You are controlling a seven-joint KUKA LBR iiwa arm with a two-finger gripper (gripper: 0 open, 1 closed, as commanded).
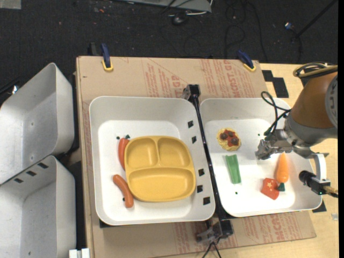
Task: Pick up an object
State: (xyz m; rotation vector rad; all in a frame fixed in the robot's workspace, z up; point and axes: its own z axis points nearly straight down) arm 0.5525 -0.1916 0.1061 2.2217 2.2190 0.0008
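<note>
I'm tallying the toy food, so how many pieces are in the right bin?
4: a small pizza at the back, a green stick mid-bin, a carrot beside the gripper, a red piece in front. The arm may hide more.

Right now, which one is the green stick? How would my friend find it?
Look at the white bin on the right, the one the arm reaches into. Near its middle, just below the little round tart, lies the green stick. It is the only green thing there, long and flat, while the carrot and the strawberry beside it are orange and red.
</note>
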